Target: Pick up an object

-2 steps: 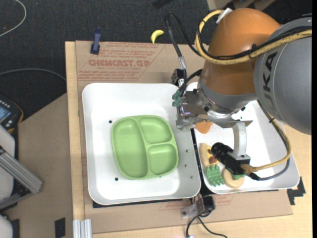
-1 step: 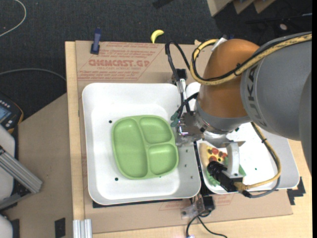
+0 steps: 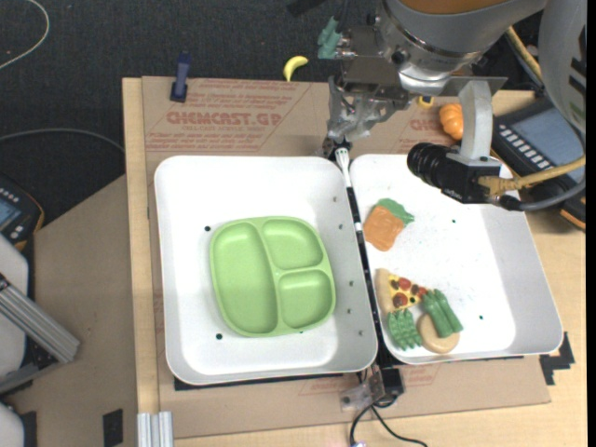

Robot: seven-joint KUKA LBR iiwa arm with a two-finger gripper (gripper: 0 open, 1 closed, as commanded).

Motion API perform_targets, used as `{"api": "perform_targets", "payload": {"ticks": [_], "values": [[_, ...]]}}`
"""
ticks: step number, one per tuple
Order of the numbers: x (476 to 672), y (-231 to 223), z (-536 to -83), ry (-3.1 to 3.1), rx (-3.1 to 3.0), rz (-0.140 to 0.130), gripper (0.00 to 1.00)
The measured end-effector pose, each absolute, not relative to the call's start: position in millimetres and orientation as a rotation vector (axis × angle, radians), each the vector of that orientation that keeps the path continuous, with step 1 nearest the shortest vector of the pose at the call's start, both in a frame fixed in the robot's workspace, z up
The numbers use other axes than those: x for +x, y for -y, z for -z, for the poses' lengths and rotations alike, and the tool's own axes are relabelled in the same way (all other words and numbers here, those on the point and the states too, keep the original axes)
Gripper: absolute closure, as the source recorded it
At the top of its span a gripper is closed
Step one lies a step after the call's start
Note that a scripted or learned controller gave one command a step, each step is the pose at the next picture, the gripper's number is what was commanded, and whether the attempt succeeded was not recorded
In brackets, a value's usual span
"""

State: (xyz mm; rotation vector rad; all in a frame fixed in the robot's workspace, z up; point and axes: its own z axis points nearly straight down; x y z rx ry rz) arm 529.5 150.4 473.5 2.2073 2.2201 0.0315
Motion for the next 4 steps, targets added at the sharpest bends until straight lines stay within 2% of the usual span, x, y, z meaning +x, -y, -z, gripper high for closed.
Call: {"api": "perform_targets", "payload": {"ticks": [1,2,3,4], "values": [[494.9,-156,-340,-2.227,2.227,0.021,1.00],[475.6,-208,-123,-2.229,2.225,0.018,1.00],[525.9,-184,-88,-2.229,2.224,-0.008,1.00],[578.0,-143,-135,-2.214,2.221,-0.009,1.00]]}}
